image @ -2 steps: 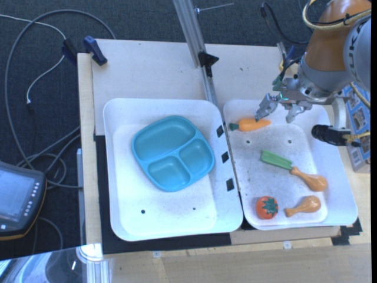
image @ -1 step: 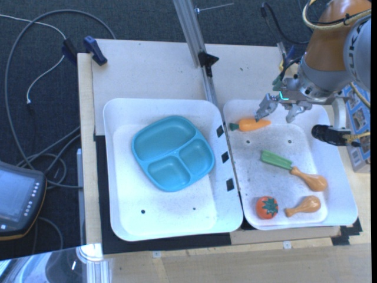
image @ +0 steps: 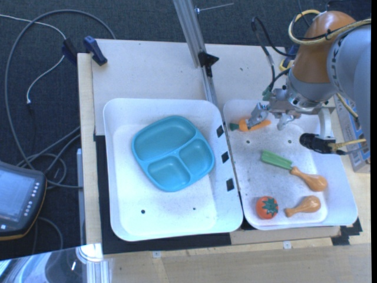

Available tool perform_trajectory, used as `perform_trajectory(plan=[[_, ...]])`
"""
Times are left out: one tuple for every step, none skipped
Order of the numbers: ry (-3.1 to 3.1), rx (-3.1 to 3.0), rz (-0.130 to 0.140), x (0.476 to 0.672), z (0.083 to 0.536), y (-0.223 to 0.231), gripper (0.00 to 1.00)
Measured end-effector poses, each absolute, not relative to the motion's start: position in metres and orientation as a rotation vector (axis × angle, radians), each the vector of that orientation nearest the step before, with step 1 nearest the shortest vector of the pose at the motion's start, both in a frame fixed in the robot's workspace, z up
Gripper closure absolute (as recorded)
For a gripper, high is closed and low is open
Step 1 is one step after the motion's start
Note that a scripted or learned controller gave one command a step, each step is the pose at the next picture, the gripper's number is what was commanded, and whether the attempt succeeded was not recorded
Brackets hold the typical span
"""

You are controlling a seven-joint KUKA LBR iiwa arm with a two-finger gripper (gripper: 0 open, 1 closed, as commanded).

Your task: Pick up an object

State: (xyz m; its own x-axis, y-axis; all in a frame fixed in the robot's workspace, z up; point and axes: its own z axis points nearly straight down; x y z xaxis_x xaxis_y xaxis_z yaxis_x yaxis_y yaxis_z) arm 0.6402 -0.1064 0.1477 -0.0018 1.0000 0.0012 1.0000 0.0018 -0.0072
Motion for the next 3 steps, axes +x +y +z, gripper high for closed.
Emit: perform_trajectory(plan=[[-2.217, -2.216, 0.007, 0.639, 0.095, -0.105, 0.00], [-2.222, -2.219, -0.002, 0.641, 0.110, -0.105, 1.00], [-2.226, -2.225, -0.007, 0.633, 0.167, -0.105, 1.00]])
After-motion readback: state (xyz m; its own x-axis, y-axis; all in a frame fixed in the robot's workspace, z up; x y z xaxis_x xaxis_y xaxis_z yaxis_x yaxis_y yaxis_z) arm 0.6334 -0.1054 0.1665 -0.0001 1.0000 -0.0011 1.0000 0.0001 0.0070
